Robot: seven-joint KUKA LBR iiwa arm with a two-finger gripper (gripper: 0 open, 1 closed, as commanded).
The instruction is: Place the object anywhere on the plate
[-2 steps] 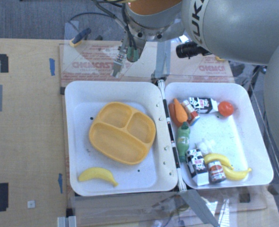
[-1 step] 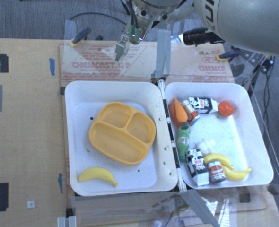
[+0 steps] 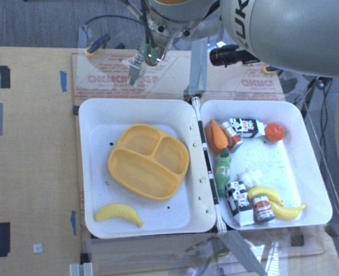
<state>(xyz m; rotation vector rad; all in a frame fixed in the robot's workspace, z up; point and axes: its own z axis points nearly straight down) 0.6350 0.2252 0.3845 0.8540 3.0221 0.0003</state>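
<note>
Gripper [image 3: 137,68] hangs above the left bin [image 3: 92,154] — its state unclear. A banana [image 3: 119,214] lies beside the yellow plate [image 3: 148,161].

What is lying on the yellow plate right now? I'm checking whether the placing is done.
Nothing lies on the plate; all three compartments show bare. The banana lies beside it on the left bin's floor. Whatever is beneath the plate is covered.

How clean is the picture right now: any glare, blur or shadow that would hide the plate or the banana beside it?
Camera view: the yellow plate and the banana in the left bin are evenly lit and sharp, with only soft shadows beneath them; the arm looms large and slightly soft at the top; the gripper is small and somewhat blurred; mild bright patches sit on the right bin.
</note>
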